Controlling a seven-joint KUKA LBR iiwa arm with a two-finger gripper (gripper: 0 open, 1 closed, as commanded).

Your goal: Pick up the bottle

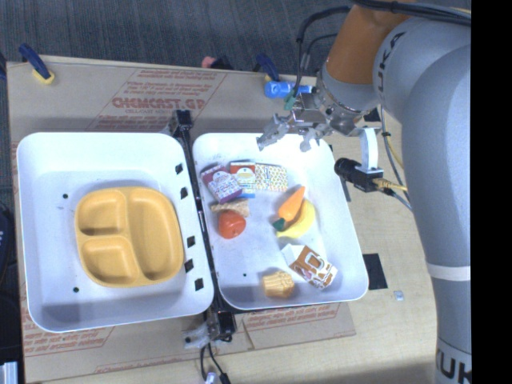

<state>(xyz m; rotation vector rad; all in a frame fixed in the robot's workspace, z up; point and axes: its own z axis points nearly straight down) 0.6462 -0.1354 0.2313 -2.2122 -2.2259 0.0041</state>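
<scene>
- Brown cardboard printed with red lettering covers the tabletop, and two shallow white bins sit on it side by side.
- The left bin holds a yellow divided plate with three compartments, lying flat near its middle.
- The right bin holds a scatter of small things.
- The bottle appears to be the small white container with orange-brown print lying on its side near the bin's front right corner, though it is too small to be sure.
- A tan waffle-like piece lies just beside it, towards the front wall.
- A carrot rests against a banana in the middle right of the bin.
- A red tomato lies near the bin's left wall.
- Several colourful snack packets are bunched towards the back, touching one another.
- The grey arm reaches in from the right, its orange band above the wrist.
- The end effector hangs over the back edge of the right bin, behind the packets and well apart from the bottle.
- Its fingers are spread wide, and nothing sits between them.
- A blue clamp grips the back edge of the cardboard near the wrist.
</scene>
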